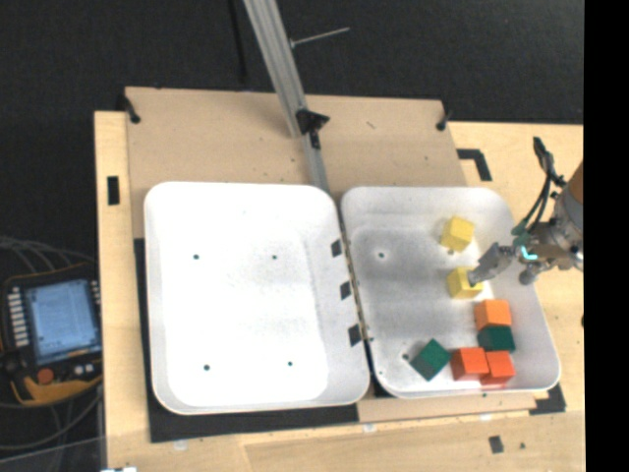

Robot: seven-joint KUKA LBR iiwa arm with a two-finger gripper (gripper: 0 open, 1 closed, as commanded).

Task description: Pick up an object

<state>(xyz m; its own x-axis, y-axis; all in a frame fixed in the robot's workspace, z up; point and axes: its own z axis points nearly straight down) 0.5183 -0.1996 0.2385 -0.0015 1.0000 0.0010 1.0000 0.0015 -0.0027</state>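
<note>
Start at your far left: a handheld control pendant (54,330) with a lit screen sits off the edge of the desk (393,126), well away from the jaws (484,275). Next comes the left bin (241,293), white and shallow, also far left of the jaws. A slanted metal post (278,62) rises behind the two bins, up and to the left of the jaws.

In the right bin (393,303) you have the blocks. One yellow block (457,233) lies above and a little left of the jaws, apart from them. A second yellow block (464,283) sits right at the fingertips, touching or nearly so; you cannot tell from this view how far the jaws are spread or whether they have hold of it. A green block (428,359) lies below and left. Below the jaws are an orange block (492,314), a dark green block (496,338) and two more orange blocks (484,364).
</note>
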